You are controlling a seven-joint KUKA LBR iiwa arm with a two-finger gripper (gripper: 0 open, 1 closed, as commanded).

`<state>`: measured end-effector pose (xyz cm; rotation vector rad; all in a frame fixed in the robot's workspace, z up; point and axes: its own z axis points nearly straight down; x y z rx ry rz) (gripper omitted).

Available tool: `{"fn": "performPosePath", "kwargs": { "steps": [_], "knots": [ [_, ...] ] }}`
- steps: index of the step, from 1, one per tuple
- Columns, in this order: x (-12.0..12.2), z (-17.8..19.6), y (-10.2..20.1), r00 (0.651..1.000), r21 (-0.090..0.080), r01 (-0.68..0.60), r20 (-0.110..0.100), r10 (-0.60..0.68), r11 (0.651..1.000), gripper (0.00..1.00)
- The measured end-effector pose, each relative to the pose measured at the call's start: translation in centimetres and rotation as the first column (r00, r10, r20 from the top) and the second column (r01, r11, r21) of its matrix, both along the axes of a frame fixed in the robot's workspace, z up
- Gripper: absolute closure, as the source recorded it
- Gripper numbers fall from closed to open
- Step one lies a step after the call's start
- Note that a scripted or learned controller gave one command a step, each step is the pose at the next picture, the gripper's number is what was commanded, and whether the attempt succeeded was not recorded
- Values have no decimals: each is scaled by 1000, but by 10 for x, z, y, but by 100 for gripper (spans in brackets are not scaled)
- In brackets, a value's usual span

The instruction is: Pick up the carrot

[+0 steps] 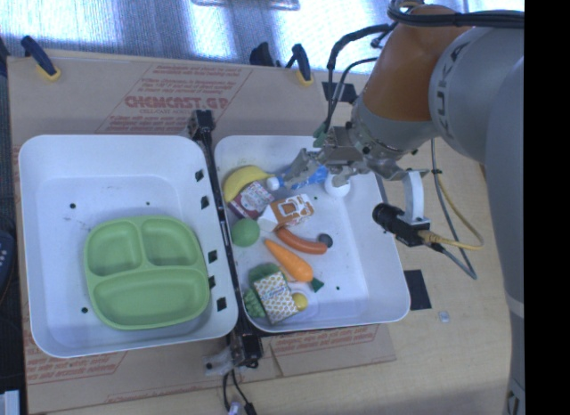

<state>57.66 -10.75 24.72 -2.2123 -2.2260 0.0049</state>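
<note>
A green plate (147,272) is filling the left bin (44,164), leaving open floor along its far wall. In the right bin (374,271), the carrot (289,259) is lying mid-floor among clutter. The pincer (313,168) is hanging over the far edge; its opening is impossible to judge.

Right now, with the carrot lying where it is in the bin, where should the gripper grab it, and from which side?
Grip the carrot mid-body, from above, fingers closing across its width. It lies flat and slanted, with a sausage and a box close by, so its thick middle probably offers the clearest hold.
</note>
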Motion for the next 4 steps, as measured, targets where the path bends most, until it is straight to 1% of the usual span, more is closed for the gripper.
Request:
{"fn": "performPosePath", "kwargs": {
  "steps": [1,2,3,4],
  "knots": [
    [-81,-97,5,983,0,185,-2,-185,983,0],
    [-91,-155,-15,1000,2,2,4,-2,1000,0],
    [-91,-145,-15,1000,3,-4,3,4,1000,100],
    [13,-55,45,990,1,144,2,-144,990,100]
  ]
}}
